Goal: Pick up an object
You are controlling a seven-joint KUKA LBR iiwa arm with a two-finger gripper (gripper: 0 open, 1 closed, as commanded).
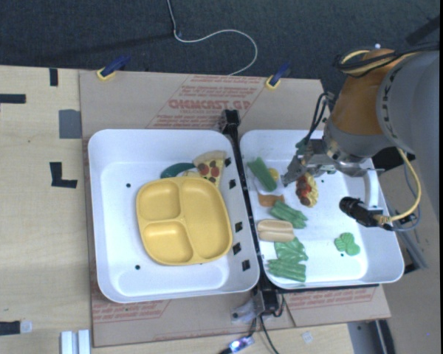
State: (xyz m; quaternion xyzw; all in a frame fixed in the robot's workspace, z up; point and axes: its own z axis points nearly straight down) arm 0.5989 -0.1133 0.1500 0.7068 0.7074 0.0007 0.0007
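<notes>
Several toy foods lie in the right bin point(387, 271). I have the gripper point(304, 174) low over a red-and-yellow piece point(307, 191), right of the green pickle point(263, 172). How far its hand is open, I cannot tell. Grasping seems underway; next, close and lift straight.

We count two white bins — the left bin point(107, 198) and the right bin point(380, 260). In the left bin we see one yellow divided plate point(183, 220), one pizza slice point(211, 164) just above that plate, and one dark green piece point(176, 171) beside the slice. In the right bin we count one hot dog point(275, 231), one small broccoli floret point(346, 244) — and several green vegetable pieces point(288, 260), their exact number unclear.
</notes>
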